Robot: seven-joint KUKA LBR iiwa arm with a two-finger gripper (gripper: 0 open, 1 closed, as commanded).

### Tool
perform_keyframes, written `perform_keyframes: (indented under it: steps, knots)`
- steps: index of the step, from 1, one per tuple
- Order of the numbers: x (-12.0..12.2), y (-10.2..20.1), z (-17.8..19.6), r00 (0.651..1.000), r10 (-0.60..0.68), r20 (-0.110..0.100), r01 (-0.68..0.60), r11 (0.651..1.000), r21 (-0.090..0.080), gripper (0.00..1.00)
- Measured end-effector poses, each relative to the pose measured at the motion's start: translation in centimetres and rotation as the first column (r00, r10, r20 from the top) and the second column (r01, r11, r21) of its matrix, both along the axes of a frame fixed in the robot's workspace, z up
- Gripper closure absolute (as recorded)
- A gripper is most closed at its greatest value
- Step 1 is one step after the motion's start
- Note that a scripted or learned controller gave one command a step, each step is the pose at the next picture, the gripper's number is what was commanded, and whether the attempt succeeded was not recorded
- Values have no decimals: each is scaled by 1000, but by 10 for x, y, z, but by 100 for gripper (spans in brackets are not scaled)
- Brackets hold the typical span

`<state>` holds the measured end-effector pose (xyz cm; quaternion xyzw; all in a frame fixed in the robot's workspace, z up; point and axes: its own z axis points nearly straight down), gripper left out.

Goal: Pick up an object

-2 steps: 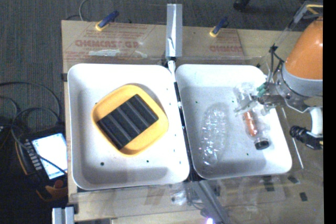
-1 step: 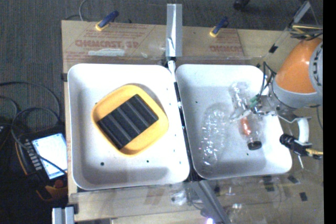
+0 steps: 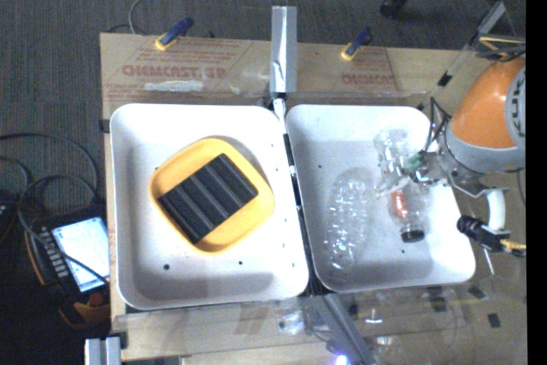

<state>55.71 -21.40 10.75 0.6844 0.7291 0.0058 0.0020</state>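
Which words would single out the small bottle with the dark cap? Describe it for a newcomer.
Start at the right bin, the one the grey and orange arm reaches over. Near its right side stands a small clear bottle with a reddish label and a dark cap. The crumpled clear bottle to its left is larger, with no label or dark cap.

Two white bins (image 3: 128,184) sat side by side. Left bin held one yellow tray (image 3: 214,194). Right bin (image 3: 342,128) held two clear plastic bottles (image 3: 349,218), maybe a third near the arm, hard to tell. Two clamps (image 3: 173,32) stood on the board.
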Motion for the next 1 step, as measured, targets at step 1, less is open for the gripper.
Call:
perform_keyframes:
  steps: [1]
  knots:
    - [37, 81, 92, 994, -110, -12, 110, 994, -5, 100]
